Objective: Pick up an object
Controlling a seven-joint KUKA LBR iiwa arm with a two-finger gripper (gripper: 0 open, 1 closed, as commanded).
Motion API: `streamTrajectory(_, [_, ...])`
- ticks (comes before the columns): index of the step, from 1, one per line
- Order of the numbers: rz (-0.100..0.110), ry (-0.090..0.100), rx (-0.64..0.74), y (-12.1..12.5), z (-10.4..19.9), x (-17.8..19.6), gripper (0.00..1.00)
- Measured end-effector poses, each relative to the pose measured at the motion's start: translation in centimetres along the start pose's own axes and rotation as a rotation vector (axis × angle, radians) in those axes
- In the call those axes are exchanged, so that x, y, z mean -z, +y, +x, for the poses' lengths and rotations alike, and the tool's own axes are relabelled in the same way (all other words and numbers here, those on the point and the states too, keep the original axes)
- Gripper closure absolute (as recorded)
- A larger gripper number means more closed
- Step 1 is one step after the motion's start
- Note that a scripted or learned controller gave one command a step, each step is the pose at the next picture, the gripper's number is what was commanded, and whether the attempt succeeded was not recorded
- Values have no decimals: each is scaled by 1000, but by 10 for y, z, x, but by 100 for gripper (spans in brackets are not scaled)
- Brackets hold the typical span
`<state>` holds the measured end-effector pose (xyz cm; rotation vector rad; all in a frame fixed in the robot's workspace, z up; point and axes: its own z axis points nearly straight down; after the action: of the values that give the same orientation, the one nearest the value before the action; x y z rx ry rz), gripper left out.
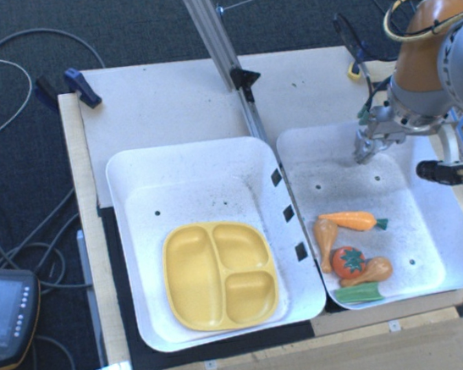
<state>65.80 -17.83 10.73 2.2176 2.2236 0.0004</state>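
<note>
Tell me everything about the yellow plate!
The plate is yellow and looks like smooth plastic, a rounded rectangle split into three hollows: one long one on the camera's left, two smaller on the right. It lies flat, face up, on the floor of the left bin. Nothing else touches it.

Fixed overhead slant onto both bins (129, 186)

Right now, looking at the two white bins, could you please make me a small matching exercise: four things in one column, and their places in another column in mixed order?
Things:
1. yellow plastic divided tray
2. orange toy carrot
3. green toy pod
4. gripper

Places:
A. right bin, at its near edge
B. left bin
C. over the right bin's far part
D. right bin, farthest of the toy foods

Pairs: 1-B, 2-D, 3-A, 4-C
</note>
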Motion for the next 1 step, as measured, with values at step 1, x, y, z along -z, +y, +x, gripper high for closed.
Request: streamTrajectory(1, [-8, -1, 0, 7, 9, 60, 100])
